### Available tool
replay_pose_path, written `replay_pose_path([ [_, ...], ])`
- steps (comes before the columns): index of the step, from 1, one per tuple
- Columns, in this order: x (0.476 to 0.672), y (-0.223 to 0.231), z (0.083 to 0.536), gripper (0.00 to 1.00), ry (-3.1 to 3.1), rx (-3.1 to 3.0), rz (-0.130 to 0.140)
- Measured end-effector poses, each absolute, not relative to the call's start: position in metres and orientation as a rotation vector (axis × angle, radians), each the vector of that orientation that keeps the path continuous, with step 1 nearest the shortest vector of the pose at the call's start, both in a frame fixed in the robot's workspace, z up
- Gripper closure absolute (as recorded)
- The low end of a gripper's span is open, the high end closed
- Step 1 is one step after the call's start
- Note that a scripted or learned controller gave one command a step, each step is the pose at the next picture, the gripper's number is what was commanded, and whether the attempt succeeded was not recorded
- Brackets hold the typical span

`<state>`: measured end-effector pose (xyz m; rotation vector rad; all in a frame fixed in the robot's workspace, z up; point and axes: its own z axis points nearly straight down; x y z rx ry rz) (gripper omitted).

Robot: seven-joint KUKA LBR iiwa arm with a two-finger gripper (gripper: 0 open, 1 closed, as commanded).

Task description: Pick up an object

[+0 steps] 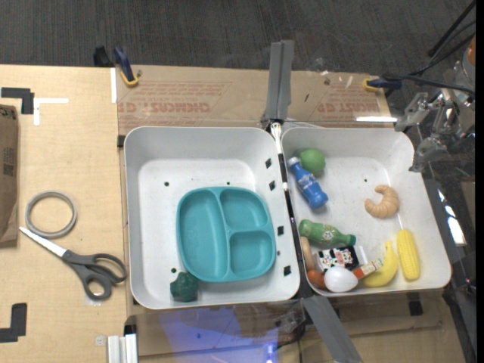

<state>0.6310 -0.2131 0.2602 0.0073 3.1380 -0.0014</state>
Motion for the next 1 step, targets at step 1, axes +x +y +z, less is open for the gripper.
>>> replay_pose_path([
  [1,0.5808,-0.2081,0.1164,0.00,3.132,0.208,0.000],
])
